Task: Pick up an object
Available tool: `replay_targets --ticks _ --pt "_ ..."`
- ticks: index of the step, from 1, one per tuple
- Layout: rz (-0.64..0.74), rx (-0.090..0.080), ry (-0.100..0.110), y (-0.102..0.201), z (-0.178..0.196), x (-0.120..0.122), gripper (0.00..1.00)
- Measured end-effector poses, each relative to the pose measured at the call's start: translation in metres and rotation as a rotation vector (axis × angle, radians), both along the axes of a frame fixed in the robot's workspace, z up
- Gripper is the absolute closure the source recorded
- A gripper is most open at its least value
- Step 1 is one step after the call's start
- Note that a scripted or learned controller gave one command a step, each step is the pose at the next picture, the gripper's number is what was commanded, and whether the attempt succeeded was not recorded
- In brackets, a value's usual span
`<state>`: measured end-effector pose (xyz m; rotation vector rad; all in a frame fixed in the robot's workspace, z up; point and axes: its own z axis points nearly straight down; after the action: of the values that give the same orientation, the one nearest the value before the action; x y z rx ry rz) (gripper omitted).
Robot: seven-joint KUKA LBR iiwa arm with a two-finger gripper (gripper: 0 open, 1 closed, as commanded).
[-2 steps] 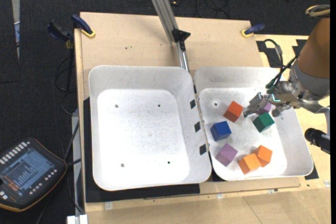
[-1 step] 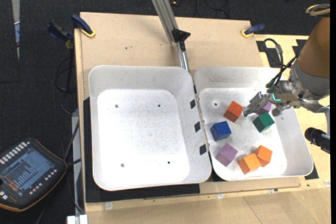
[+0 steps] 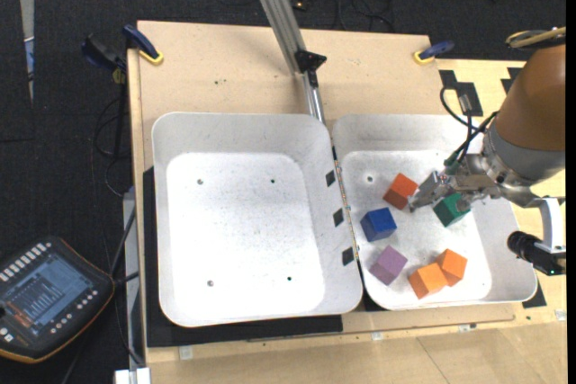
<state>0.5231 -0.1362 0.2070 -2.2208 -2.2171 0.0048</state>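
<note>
Reaching in from the right, the gripper (image 3: 430, 193) is hanging low over the right bin (image 3: 504, 292) between the orange-red cube (image 3: 400, 190) and the green cube (image 3: 451, 210), probably lining up a grasp. Whether it is gripping anything cannot be told.

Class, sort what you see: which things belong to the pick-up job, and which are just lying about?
Job:
claw
green block
orange blocks
blue block
purple block
right bin

Lying about:
left bin
handheld controller
clamps
</note>
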Motion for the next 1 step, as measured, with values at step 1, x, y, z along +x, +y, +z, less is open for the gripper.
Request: replay_targets --ticks 1 --pt "0.000 0.001 0.002 0.0016 -0.0644 -0.0021 0.00"
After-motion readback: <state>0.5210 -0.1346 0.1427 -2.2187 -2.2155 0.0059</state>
